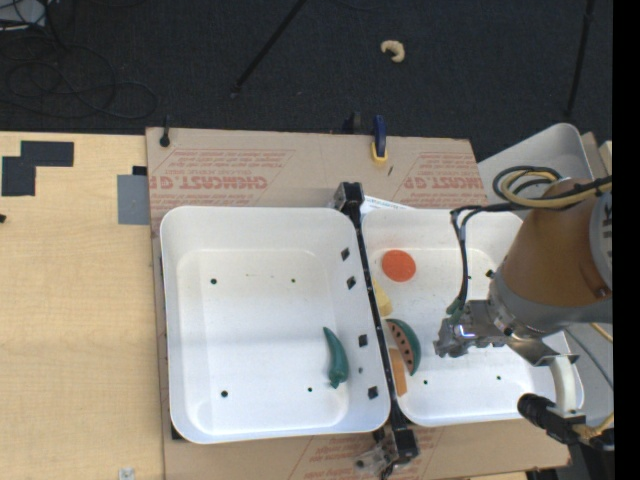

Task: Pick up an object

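Hovering over the right bin (470, 408), gripper (455, 340) (finger spread impossible to tell). Nearest candidates: striped orange-brown piece (404, 346) by the divider, orange disc (400, 265) farther back. Best to centre squarely over one, clear of the wall, before descending.

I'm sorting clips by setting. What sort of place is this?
Likely a robotics lab test bench. Two shallow white plastic bins sit on a cardboard sheet, loose black cables trail over dark carpet, and the grey arm's gripper hangs over small toy-like items such as a round orange disc.
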Robot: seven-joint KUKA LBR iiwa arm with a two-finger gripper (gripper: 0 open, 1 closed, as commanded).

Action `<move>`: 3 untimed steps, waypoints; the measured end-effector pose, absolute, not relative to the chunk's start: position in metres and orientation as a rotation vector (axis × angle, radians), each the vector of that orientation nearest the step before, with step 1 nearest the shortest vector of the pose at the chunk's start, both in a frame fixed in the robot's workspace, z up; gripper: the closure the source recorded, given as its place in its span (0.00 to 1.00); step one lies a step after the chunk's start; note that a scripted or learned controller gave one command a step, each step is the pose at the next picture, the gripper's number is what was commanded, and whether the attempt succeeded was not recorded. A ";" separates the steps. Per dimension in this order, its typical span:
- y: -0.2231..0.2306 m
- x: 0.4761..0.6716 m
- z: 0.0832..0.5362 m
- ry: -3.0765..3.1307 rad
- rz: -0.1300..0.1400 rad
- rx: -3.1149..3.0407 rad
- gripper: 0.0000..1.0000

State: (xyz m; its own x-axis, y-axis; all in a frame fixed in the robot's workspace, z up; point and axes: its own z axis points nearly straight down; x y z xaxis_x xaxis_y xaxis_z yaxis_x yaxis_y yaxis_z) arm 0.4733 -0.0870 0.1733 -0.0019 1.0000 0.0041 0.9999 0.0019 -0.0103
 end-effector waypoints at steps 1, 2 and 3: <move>-0.086 0.597 0.216 -2.232 -0.008 -2.222 1.00; -0.098 0.568 0.135 -2.214 0.011 -2.216 1.00; -0.041 0.606 0.190 -2.228 -0.004 -2.216 1.00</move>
